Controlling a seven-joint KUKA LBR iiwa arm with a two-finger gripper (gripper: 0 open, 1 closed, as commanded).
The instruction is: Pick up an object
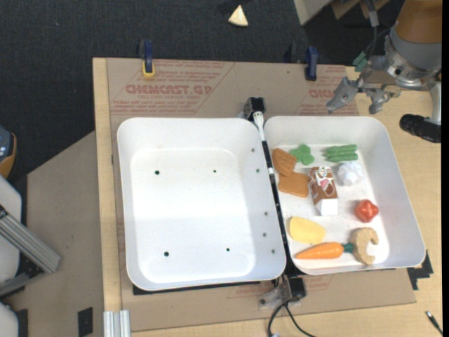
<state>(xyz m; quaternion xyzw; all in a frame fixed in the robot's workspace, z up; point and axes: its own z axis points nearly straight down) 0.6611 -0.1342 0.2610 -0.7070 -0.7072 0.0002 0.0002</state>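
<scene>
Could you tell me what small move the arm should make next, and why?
Probably swing the hand forward and down over the right bin: it hangs open above the bin's far rim, holding nothing, while the green beans lie nearest.

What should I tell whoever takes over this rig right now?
Gripper: open, holding nothing, above the back rim of the right white bin.
Things: orange toy carrot, yellow wedge, red round toy, small red-and-white carton, two brown bread-like pieces and green toy vegetables all lie in that bin.
Done: nothing picked.
Left: descend, grasp one, lift.
</scene>
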